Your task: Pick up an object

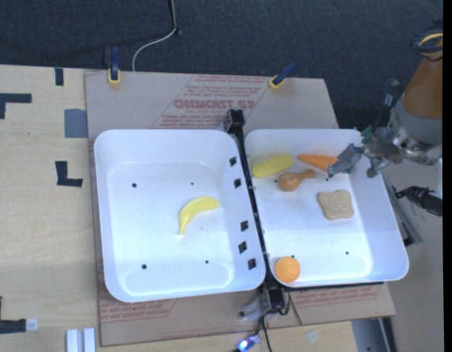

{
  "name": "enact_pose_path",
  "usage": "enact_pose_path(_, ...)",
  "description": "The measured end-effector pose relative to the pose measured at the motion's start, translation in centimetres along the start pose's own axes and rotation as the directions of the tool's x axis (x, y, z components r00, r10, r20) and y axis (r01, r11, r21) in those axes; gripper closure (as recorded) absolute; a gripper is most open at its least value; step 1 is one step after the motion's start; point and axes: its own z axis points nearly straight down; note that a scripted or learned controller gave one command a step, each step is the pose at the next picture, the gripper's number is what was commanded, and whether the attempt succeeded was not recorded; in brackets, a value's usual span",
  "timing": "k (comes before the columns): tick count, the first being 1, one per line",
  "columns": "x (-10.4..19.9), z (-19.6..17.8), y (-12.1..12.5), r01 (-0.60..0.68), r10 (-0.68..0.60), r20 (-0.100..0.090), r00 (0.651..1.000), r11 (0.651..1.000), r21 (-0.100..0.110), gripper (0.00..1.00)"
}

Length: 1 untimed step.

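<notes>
Bench with two bins [108, 196]: the gripper [360, 161], fingers spread and empty, hovers beside the carrot [316, 160] in approach; next, descend and close.

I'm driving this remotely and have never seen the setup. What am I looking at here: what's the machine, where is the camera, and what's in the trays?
One camera looks down at a slant on a bench with two shallow white trays. The left bin holds a yellow banana. The right bin holds a yellow piece, an orange carrot, a tan pear-shaped toy, a beige slice like bread and an orange ball. The machine at the right is a robot arm; its two-finger gripper hangs open over the right bin's far right edge, near the carrot, with nothing between its fingers.
</notes>
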Motion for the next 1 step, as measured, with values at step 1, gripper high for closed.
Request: enact_pose_path(1, 0.52, -5.23, -4.71, -0.002, 0.002, 0.0, 1.0, 1.0, -0.002, 0.0)
